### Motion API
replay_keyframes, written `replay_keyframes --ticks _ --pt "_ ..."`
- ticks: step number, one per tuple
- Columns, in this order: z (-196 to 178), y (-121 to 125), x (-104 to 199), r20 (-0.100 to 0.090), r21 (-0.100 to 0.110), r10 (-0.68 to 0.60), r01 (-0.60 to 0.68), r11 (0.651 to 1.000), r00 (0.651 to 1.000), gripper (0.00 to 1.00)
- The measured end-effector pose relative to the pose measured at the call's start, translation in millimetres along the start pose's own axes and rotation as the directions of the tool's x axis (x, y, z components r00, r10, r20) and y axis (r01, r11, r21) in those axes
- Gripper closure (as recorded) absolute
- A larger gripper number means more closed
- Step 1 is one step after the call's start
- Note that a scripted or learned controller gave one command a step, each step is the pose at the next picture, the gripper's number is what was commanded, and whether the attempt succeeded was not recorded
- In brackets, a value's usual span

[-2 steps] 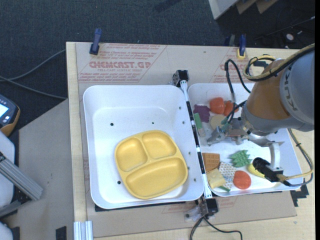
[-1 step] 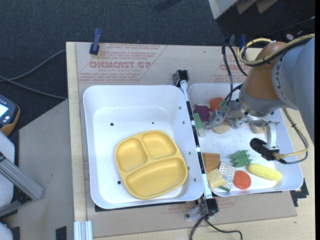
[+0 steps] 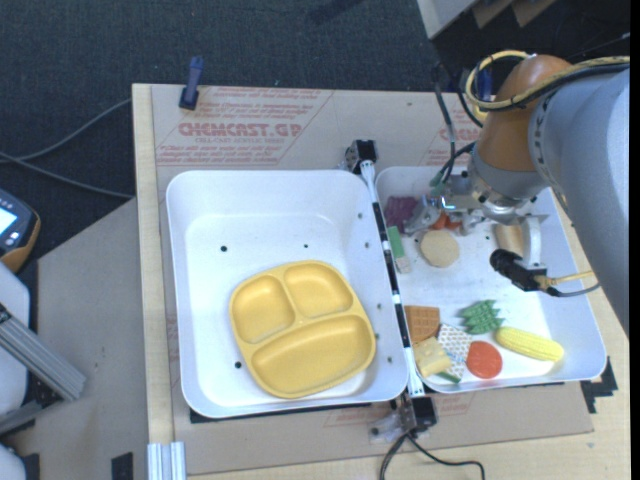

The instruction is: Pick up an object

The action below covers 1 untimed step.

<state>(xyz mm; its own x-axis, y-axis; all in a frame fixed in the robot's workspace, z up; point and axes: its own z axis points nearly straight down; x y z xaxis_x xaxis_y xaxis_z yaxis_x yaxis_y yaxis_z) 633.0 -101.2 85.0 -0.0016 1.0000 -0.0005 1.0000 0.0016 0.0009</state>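
My gripper [image 3: 452, 211] hangs over the round tan piece [image 3: 439, 249]; whether it grips, I cannot tell; nothing lifted yet.

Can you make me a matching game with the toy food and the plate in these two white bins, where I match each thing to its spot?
Things:
1. yellow divided plate
2. toy corn cob
3. red tomato
4. purple toy

Places:
A. far corner of the right bin, next to the divider between the bins
B. near edge of the right bin, just left of the corn
C. in the left bin
D. near right corner of the right bin

Right pairs: 1-C, 2-D, 3-B, 4-A
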Motion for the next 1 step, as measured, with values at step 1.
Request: replay_keyframes --ticks 1 --pt "6.3 22.6 -2.4 -0.002 0.053 0.013 -0.013 0.999 1.0 0.0"
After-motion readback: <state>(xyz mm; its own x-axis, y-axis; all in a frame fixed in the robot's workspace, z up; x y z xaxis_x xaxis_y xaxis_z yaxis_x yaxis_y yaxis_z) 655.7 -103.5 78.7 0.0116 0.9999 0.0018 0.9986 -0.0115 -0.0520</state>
